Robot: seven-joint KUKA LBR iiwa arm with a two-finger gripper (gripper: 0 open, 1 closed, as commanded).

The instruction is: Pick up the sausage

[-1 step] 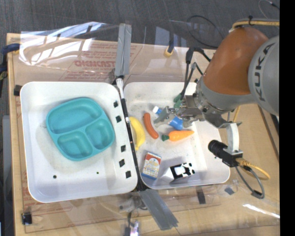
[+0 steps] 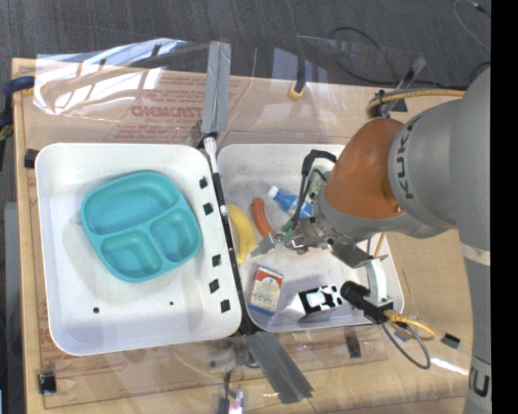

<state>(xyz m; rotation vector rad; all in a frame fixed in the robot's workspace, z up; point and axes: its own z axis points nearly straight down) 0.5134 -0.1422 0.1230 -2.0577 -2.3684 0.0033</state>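
Camera view: sausage (image 2: pixel 262 217) lies in right bin (image 2: pixel 242 158), just beside banana (image 2: pixel 241 231); gripper (image 2: pixel 295 236) low near sausage, grip state cannot tell; teal plate (image 2: pixel 140 224) in left bin (image 2: pixel 60 166).

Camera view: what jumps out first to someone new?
The grey arm's orange band looms over the right bin, the gripper low among a red sausage, a yellow banana and a small carton. In the left bin sits a turquoise divided plate.
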